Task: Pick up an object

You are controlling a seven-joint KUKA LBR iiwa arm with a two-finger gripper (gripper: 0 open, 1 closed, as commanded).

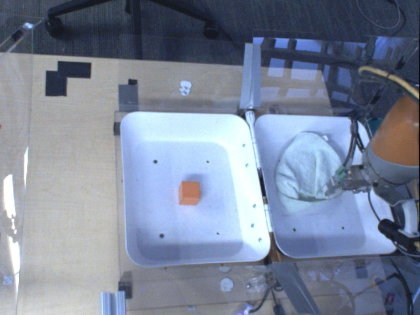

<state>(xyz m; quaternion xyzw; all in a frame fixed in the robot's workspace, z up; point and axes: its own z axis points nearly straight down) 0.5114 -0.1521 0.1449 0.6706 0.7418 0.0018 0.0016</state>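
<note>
You have two shallow white bins side by side on a pale wooden bench (65,195), with a grey metal divider post (249,77) rising from the seam between them toward the top of the frame. Around the bins you can see black tape patches (65,76) at the upper left of the bench, a small dark bracket (128,94) just above the left bin's upper left corner, a tiny white scrap (186,87) a little to its right, and a coin-like disc (227,284) below the bins near the bottom centre. The legs of an office chair (134,5) spread over dark carpet along the top of the frame. The left bin (144,241) holds a small orange cube (189,193), sitting alone near the middle of its floor, well apart from every wall. The right bin (315,238) holds a crumpled white cloth (305,169), bunched into a rounded mound in the bin's centre and upper left. The arm (397,143) reaches in from the right edge, its orange band over the right bin's far side, cables looping around it. The gripper (340,179) sits at the cloth's right edge, touching or pressing into the fabric; you cannot tell from here how it is set, nor whether any cloth is caught in it.
</note>
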